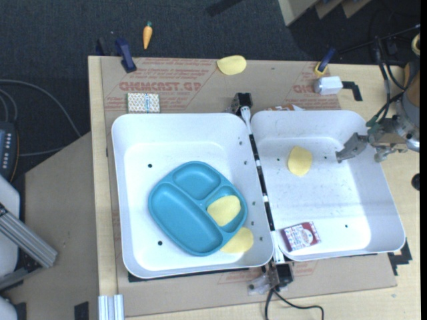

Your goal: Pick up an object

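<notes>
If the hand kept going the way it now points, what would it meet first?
Probably the flat yellow oval piece in the right white bin: the hand points left toward it with bare bin floor between. Height is unclear, so it might pass over.

glossy blue plastic tray (pixel 190 209), smooth white bins (pixel 180 135)

"CHEMCAST GP" on bench board (pixel 167 85)
</notes>
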Robot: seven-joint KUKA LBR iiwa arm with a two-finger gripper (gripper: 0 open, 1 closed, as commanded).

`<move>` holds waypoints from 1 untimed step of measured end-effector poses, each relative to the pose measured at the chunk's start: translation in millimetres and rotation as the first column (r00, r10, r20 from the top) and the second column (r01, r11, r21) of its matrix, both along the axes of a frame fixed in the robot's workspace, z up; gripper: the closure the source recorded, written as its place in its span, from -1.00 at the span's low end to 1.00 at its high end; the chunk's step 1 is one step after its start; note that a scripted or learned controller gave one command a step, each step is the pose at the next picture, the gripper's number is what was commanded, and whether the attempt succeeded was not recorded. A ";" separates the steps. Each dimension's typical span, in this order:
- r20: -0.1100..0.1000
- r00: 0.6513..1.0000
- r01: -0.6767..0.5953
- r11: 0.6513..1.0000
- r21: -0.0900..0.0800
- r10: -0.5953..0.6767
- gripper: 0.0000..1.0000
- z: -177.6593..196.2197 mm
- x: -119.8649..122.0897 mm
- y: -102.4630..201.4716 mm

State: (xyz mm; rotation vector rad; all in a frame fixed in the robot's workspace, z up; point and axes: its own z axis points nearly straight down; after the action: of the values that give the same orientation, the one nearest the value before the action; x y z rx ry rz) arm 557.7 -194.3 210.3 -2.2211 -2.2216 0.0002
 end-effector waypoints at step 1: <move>-0.002 1.000 -0.001 1.000 0.002 0.001 -1.00 -70.7 6.6 42.6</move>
State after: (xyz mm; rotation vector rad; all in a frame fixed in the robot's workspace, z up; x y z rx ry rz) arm 564.3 -151.7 139.6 -2.2179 -2.2210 0.0011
